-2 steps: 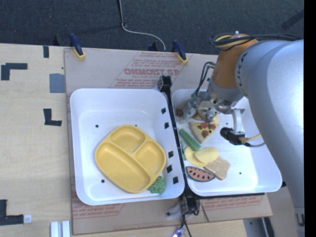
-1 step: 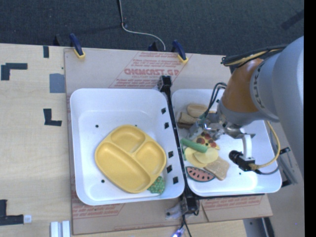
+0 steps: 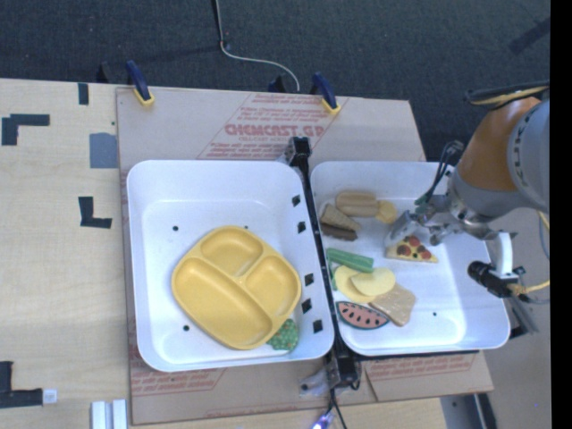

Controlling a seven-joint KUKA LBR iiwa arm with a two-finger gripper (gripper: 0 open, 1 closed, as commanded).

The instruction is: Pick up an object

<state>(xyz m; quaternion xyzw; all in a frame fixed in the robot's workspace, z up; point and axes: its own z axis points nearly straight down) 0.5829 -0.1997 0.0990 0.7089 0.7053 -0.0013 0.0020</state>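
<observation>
The right bin (image 3: 447,324) holds toy food: a hot dog bun (image 3: 357,203), a brown piece (image 3: 338,223), a green bean (image 3: 349,260), yellow slices (image 3: 366,283), a bread slice (image 3: 396,304), a watermelon slice (image 3: 363,315) and a pizza slice (image 3: 412,250). My gripper (image 3: 409,225) reaches in from the right, low over the bin, its fingers right at the pizza slice's upper edge. I see nothing between the fingers.
The left bin (image 3: 161,190) holds a yellow divided plate (image 3: 235,286) with a green broccoli piece (image 3: 285,335) at its lower right edge. A black divider (image 3: 308,231) separates the bins. The arm's grey body with orange band (image 3: 500,164) hangs over the right bin's far right side.
</observation>
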